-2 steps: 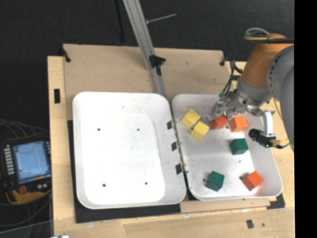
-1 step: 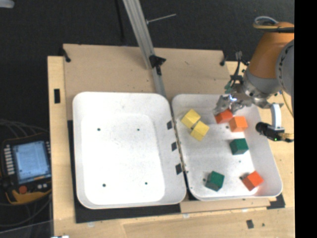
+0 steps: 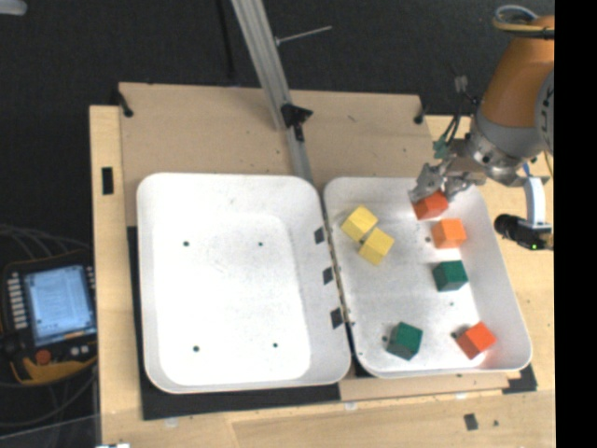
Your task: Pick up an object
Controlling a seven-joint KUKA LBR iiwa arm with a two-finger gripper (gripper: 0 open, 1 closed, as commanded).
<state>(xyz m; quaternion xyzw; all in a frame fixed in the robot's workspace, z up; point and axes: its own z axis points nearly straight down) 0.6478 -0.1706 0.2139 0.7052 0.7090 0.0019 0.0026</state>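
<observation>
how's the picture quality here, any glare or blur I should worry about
Camera view: the white bins look bright and slightly washed out under even light; the blocks cast only faint shadows; the whole frame is soft and grainy, so the tool over the red-orange block lacks fine detail.

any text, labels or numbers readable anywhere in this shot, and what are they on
No text can be read here.
Handheld screen at the bench's left edge: lit, with rows of writing too small and blurred to read.
Blocks in the right bin, such as the red block at the gripper: plain faces, no markings.
Left bin: dark dots, no writing.
</observation>
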